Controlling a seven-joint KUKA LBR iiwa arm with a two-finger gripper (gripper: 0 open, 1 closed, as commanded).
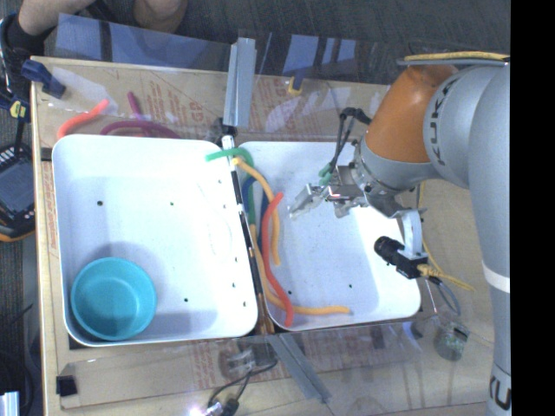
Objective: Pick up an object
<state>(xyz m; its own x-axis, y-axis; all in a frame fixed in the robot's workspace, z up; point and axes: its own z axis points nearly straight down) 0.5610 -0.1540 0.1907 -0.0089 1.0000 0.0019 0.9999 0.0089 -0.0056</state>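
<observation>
My gripper (303, 199) hangs over the far half of the right bin (381, 306); its pale metal fingers point left and look spread apart with nothing between them, though the view is small and I would not swear to the gap. Behind it I see the arm (451, 120), smooth grey casing with a glossy orange band above the wrist.

Along the left wall of that same bin lies a bundle of flexible cords (270, 232), thin and rope-like: yellow, red, green and blue strands curving from the far corner down to the near edge, where a yellow one trails off to the right.

In the left bin (61, 224), at the near left corner, sits a round blue plastic bowl (113, 299), upright, smooth-walled, well apart from the gripper.
</observation>
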